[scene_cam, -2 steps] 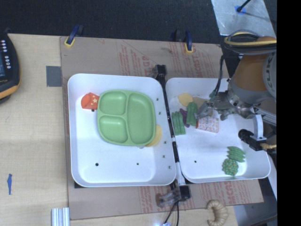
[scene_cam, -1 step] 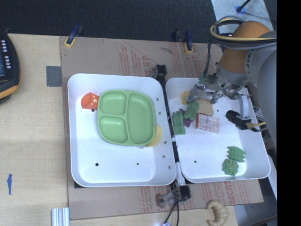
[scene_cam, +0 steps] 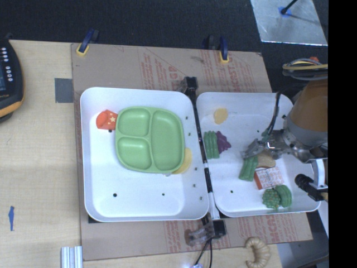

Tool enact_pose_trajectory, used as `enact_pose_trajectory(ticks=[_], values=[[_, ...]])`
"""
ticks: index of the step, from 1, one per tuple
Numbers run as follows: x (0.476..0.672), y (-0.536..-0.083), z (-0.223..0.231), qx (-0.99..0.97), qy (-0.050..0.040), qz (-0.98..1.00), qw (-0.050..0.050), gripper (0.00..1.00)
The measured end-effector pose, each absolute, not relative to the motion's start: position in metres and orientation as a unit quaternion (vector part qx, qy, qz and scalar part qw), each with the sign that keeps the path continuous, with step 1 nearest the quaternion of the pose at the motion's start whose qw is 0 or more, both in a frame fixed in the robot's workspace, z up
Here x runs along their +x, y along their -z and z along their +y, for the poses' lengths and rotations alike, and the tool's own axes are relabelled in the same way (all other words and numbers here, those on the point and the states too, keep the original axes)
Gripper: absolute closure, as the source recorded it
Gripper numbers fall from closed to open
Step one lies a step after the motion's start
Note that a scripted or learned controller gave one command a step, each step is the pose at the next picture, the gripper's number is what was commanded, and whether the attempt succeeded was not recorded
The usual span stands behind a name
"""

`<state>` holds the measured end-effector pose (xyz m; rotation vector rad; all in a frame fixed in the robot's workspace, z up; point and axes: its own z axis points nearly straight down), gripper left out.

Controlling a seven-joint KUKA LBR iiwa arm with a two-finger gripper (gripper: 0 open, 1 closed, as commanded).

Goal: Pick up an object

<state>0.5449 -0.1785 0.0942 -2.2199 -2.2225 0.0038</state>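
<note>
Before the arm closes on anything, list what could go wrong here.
1. The gripper sits low in the right bin amid crowded items: a green piece, a red-and-white packet and a tan item lie close together, so it may catch two things or slip.
2. The green broccoli-like toy lies near the bin's front rim and could be nudged out.

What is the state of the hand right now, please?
Hand: low in the right bin, just above the green vegetable piece; open, shut or holding something cannot be told.
</note>
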Motion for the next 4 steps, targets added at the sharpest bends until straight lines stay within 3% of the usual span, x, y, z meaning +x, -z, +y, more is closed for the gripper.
enact_pose_trajectory(ticks=[1, 2, 3, 4], values=[[0.55, -0.106, -0.179, -0.705, -0.0006, -0.709, -0.003, 1.0], [0.55, -0.105, -0.179, -0.705, -0.001, -0.709, -0.003, 0.0], [0.511, -0.094, -0.16, -0.706, 0.0005, -0.708, -0.004, 0.0], [0.474, -0.103, -0.121, -0.705, -0.0013, -0.709, 0.003, 0.0]])
